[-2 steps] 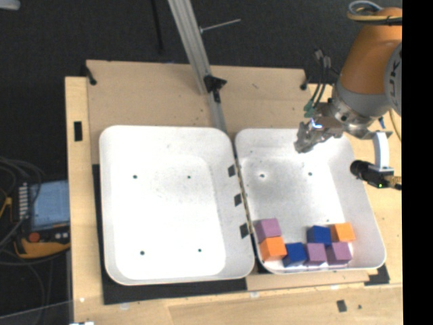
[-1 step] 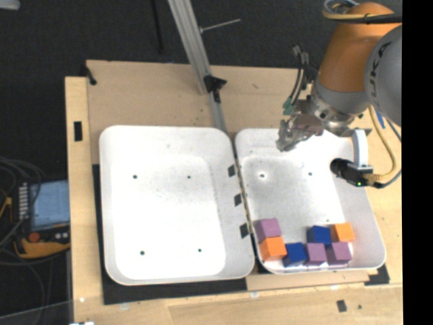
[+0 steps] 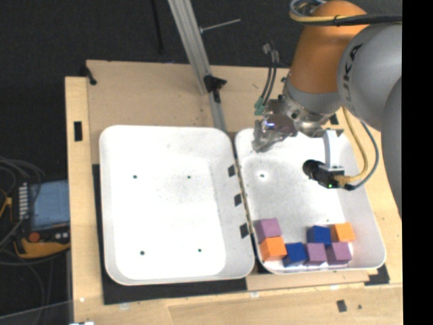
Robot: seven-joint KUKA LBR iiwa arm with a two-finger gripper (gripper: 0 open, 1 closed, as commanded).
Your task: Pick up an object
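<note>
tool point(image 3: 265, 138) | state unclear | right bin point(image 3: 291, 175) far corner | arm point(image 3: 365, 53) lettering "UKA"

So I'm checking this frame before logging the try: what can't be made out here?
- Hand, camera view: small and blurred at the right bin's top left corner; whether it holds anything is unclear.
- Blocks, camera view: packed along the bin's near edge, so some faces hide behind neighbours.
- Arm, camera view: cut off at the right.
</note>
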